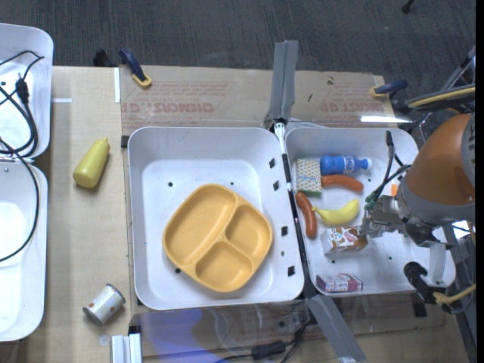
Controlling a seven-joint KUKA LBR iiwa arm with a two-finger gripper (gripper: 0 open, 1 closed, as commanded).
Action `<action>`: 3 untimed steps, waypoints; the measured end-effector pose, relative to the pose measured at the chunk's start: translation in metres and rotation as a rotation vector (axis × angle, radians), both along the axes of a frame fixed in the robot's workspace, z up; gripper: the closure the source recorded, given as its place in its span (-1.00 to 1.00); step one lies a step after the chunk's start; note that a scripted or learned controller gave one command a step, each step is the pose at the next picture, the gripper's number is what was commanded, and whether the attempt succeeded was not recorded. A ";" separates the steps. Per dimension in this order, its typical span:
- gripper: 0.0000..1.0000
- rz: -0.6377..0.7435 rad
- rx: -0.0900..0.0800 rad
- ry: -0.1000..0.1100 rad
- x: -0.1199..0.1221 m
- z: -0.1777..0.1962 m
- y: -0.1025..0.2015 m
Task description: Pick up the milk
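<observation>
The milk (342, 241) is a small white carton with red and brown print. It lies tilted on the floor of the right bin (393, 278), just below a banana (338, 213). My gripper (370, 230) reaches in from the right and sits low over the carton's right end, touching or nearly touching it. The grey wrist and the orange band hide how the gripper meets the carton.
Also in the right bin are a blue bottle (344, 163), a checkered packet (308, 175), two sausages (342, 181) (305, 213) and a pink box (339, 282). The left bin (151, 203) holds a yellow divided plate (218, 237). A mustard bottle (91, 163) and a can (103, 304) lie on the bench.
</observation>
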State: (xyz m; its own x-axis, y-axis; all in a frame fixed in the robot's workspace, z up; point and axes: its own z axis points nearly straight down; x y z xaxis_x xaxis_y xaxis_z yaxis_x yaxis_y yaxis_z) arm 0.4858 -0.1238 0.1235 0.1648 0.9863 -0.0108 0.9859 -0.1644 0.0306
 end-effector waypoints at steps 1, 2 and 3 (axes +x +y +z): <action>-1.00 0.000 0.001 0.002 -0.001 -0.001 0.000; -1.00 -0.283 0.017 0.003 -0.002 -0.020 0.019; -1.00 -0.206 0.013 0.001 -0.001 -0.020 0.017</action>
State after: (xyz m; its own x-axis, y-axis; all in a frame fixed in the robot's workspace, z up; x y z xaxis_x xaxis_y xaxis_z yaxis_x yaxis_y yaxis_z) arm 0.4849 -0.1068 0.1039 0.3626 0.9319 0.0019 0.9316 -0.3625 0.0265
